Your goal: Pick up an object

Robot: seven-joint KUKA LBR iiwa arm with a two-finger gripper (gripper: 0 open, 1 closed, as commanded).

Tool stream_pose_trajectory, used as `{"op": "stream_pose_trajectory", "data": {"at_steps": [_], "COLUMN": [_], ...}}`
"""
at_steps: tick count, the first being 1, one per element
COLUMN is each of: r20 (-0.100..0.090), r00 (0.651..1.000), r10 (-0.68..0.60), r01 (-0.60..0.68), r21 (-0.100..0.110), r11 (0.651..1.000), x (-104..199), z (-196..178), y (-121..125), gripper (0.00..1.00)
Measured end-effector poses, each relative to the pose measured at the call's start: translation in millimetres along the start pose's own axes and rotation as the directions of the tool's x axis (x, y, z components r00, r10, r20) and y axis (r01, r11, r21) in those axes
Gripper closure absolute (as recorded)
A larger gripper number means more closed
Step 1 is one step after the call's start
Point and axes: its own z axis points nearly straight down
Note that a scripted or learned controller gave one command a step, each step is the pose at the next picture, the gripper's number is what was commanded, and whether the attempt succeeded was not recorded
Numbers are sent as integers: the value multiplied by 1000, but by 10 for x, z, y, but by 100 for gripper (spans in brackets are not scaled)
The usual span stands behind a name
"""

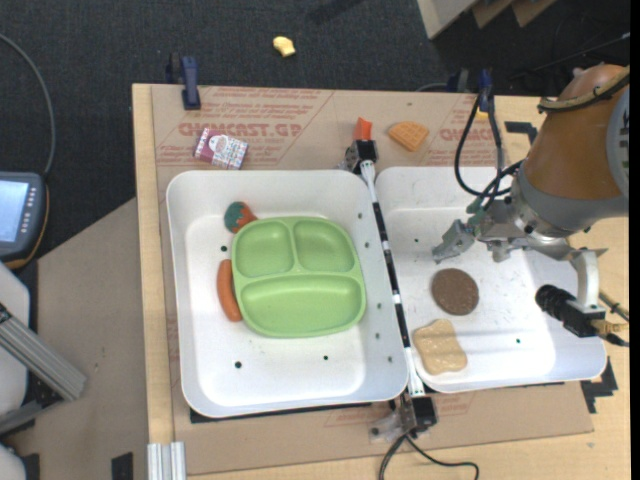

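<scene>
in the right bin point(520, 363), open floor surrounds the brown patty point(455, 291) and tan slice point(441, 348).

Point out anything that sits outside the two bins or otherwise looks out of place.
Three things lie outside the bins: a waffle-like orange piece and a small printed packet on the board behind them, and a yellow bit on the dark floor beyond the bench. Nothing looks spilled or broken.

Green tray point(298, 290), brown patty point(455, 292), tan bread point(441, 348), orange carrot point(229, 290)
</scene>
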Motion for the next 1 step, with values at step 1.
{"op": "stream_pose_trajectory", "data": {"at_steps": [1], "r20": [1], "r00": [1000], "r10": [9], "r01": [-9], "r21": [14], "r11": [1000], "x": [-233], "z": [1116], "y": [-128], "gripper": [0]}}
